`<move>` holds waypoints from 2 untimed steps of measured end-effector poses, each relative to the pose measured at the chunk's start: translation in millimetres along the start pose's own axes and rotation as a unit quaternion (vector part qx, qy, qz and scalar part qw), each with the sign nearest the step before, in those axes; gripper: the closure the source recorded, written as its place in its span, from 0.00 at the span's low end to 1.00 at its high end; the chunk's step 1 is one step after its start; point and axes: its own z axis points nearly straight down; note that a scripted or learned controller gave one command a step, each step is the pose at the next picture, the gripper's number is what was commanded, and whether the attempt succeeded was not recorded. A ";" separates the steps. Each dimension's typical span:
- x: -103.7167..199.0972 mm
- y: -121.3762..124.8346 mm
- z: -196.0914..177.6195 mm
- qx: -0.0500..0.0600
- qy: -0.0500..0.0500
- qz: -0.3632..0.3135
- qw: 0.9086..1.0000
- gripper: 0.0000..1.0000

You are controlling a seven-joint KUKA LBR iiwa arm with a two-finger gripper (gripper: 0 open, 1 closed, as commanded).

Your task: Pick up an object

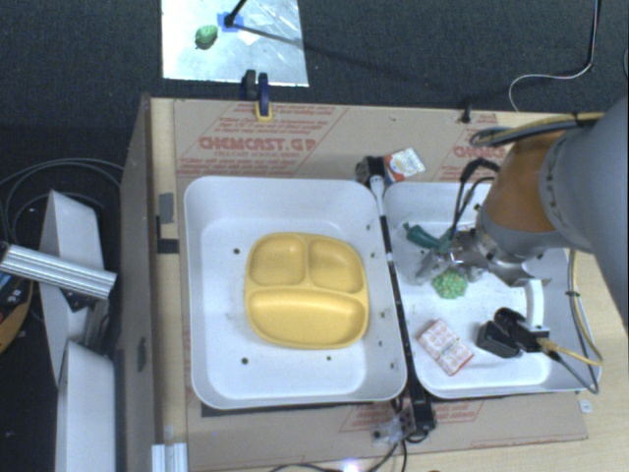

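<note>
The claw [441,264] hangs just above the green ball [450,285]. I cannot tell how wide it stands, and nothing shows in its hold. The ball lies in the right bin [491,377] and looks to be the target. A teal tool [423,234] lies just up-left of the ball, a pink packet [442,345] is near below it, and a yellow plate [305,288] sits well to its left. This looks like the approach step. Next the claw likely needs to settle squarely around the ball, close on it and lift.

Red print reading "CHEMCAST GP" stands on the brown sheet [324,131], well apart from the gripper [439,262], toward the view's upper left.
</note>
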 end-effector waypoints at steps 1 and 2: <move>-0.8 0.9 -10.7 -0.001 0.000 -0.001 1.000 1.00; 70.6 -35.7 -100.7 -0.001 0.000 0.000 1.000 1.00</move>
